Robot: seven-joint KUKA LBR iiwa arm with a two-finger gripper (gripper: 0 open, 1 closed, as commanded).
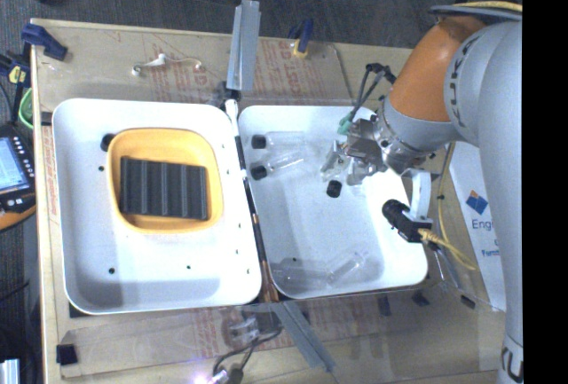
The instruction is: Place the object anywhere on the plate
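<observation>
Hovering over the right bin (404,271), the gripper (353,162) hung low near that bin's far side, with the grey arm (484,107) and its orange band (426,76) reaching in from the right. Whether it was clenched or released could not be told; the metal parts blurred together and nothing could be made out between them.

Several clear plastic objects lay in that bin. One clear tube with a dark cap (277,162) lay to the left of the gripper, well apart from it, with another dark cap (258,142) just beyond it. A small dark knob (334,189) sat just below the gripper, close to it. Two more clear pieces (344,265) rested well nearer the camera, along the bin's near wall. Which of these was the task's object could not be settled, though the knob was closest.

The plate (164,147), yellow-rimmed with a dark ribbed block (165,189) on it, sat in the left bin (80,276), far to the gripper's left across the divider.

To do this step well, the arm should probably centre squarely over one piece, descend straight, close firmly, and confirm a real hold before lifting, since clear plastic likely slips. The carry should then clear both bin walls before lowering.
</observation>
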